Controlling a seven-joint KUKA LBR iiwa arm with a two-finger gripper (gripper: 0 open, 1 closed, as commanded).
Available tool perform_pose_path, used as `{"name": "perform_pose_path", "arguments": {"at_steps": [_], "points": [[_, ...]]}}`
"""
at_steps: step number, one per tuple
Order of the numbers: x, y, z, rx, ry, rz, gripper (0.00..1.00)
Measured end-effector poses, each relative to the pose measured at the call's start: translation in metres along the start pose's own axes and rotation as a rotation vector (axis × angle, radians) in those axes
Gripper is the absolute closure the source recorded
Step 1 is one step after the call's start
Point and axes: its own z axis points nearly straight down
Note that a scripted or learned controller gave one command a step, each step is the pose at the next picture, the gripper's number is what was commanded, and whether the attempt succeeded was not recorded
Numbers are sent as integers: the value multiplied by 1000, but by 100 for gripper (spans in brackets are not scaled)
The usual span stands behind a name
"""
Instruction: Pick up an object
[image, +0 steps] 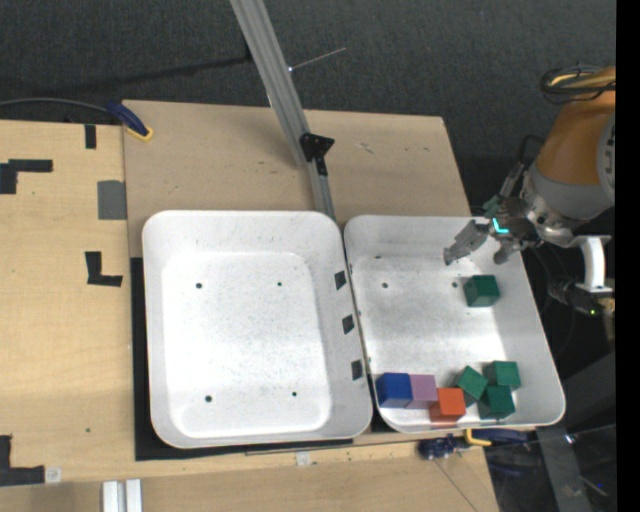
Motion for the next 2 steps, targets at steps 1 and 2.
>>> {"name": "perform_pose_path", "arguments": {"at_steps": [1, 2], "points": [[0, 1, -3, -4, -2, -1, 0], [-5, 6, 44, 0, -2, 0, 0]]}}
